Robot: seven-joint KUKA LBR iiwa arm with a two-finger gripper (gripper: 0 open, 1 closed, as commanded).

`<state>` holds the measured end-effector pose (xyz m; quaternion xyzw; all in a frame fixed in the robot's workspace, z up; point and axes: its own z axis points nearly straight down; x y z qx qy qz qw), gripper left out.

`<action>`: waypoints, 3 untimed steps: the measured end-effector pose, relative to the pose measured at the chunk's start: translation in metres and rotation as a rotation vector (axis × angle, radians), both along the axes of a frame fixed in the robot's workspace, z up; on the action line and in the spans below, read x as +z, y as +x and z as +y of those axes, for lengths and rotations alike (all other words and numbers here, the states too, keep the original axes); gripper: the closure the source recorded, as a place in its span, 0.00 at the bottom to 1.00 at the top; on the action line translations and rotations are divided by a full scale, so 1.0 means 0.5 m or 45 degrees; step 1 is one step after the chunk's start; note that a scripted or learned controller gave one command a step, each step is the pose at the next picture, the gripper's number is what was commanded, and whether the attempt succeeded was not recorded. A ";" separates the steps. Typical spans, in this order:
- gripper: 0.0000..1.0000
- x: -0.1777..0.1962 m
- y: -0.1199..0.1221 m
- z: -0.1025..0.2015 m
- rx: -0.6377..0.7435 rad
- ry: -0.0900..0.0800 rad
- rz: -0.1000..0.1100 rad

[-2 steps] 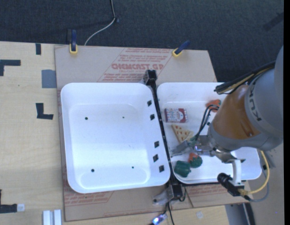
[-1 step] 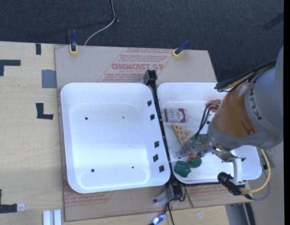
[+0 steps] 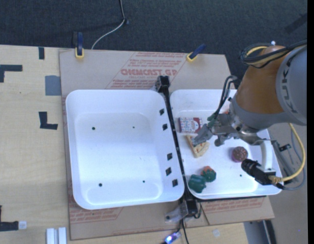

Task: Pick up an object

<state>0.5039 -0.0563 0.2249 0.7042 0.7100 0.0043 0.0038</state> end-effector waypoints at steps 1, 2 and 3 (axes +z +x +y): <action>1.00 0.239 0.048 0.061 -0.002 -0.001 -0.001; 1.00 0.192 0.040 0.195 -0.001 0.000 0.019; 1.00 0.315 0.025 0.235 -0.005 0.000 0.011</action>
